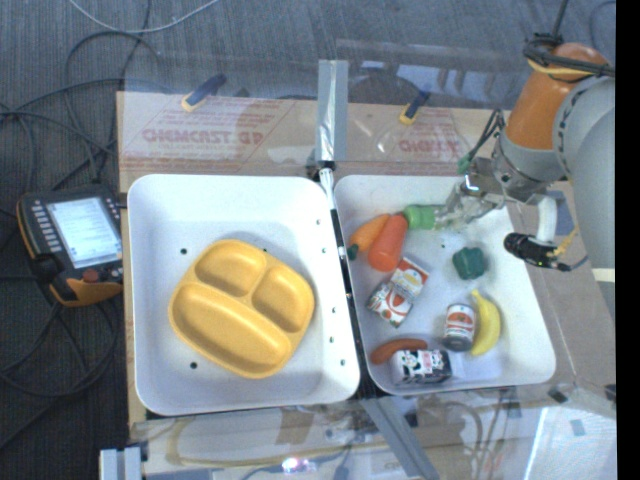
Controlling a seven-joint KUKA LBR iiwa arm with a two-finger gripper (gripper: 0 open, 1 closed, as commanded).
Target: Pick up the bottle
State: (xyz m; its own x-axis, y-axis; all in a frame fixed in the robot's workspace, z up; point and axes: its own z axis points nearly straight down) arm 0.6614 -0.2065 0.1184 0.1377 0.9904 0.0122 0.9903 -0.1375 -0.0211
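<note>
A: Since the task is the bottle (389, 241), we mark the orange one lying in the right bin (540, 328), up near its back-left corner, green cap end pointing toward the arm.

B: Agreed. Gripper (462, 206) sits just right of that green cap, near the bin's back wall. From the gripper, the bottle lies to view-left and a bit toward us.

A: Long axis?

B: Slanted, cap up-right, base down-left, beside the orange carrot (366, 232).

A: Gripper state?

B: We can't tell; too small and cluttered there. Nothing clearly held, we'd judge.
</note>
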